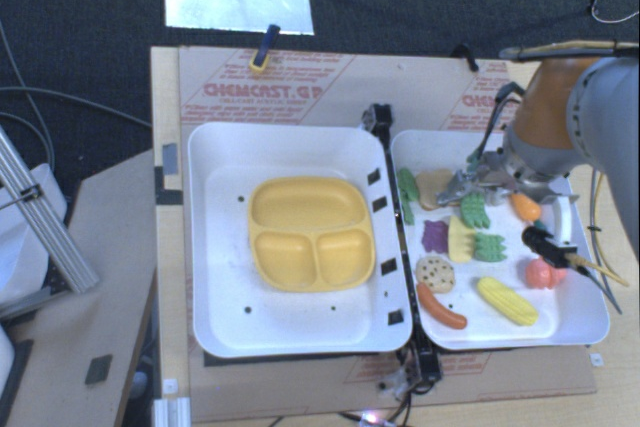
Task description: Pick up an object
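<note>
The grey arm's two-finger gripper [462, 189] is hovering low in the right shallow white bin [590, 315], just beside the tan bread-slice toy [434, 186] and the green leafy plastic vegetable [474, 211]. Whether its jaws are released or clenched cannot be told. The toys are lying crowded together, so a descent is risking pinching two pieces or nudging one aside and closing on nothing.

Left bin [215, 215]: holding a divided tray [311, 232] at its centre.
Right bin [590, 310]: holding toy foods; corn [507, 301] lying right of sausage [441, 306], cookie [434, 272] sitting behind sausage.
Gripper [462, 187]: hanging over the right bin's back.
</note>
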`<state>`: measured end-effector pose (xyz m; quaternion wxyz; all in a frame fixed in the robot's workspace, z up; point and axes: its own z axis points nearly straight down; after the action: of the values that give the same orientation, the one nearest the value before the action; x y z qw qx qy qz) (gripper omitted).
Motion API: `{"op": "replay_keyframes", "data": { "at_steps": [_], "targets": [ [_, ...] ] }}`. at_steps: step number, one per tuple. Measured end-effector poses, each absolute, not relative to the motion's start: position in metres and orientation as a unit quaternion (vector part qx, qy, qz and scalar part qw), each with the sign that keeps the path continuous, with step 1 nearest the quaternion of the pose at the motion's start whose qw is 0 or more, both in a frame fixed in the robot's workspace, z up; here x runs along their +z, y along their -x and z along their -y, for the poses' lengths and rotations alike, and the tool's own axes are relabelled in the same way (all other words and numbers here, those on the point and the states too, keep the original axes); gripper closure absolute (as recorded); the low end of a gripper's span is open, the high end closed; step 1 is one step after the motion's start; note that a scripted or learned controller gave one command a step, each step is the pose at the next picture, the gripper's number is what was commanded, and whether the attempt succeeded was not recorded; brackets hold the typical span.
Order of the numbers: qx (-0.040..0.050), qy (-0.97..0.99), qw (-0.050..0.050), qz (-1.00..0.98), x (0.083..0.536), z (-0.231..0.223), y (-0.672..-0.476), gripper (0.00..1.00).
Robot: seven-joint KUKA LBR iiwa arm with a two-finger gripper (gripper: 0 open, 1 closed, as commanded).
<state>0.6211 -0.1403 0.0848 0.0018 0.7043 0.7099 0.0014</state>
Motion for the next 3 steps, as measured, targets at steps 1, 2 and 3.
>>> {"op": "replay_keyframes", "data": {
  "at_steps": [1,2,3],
  "targets": [
    [-0.0009,-0.707,-0.002,-0.707,0.084,0.134,-0.555,0.0],
    [0.0013,-0.707,0.002,-0.708,0.095,0.134,-0.559,1.0],
    [0.0056,-0.702,0.004,-0.712,0.191,0.051,-0.59,1.0]
  ]
}}
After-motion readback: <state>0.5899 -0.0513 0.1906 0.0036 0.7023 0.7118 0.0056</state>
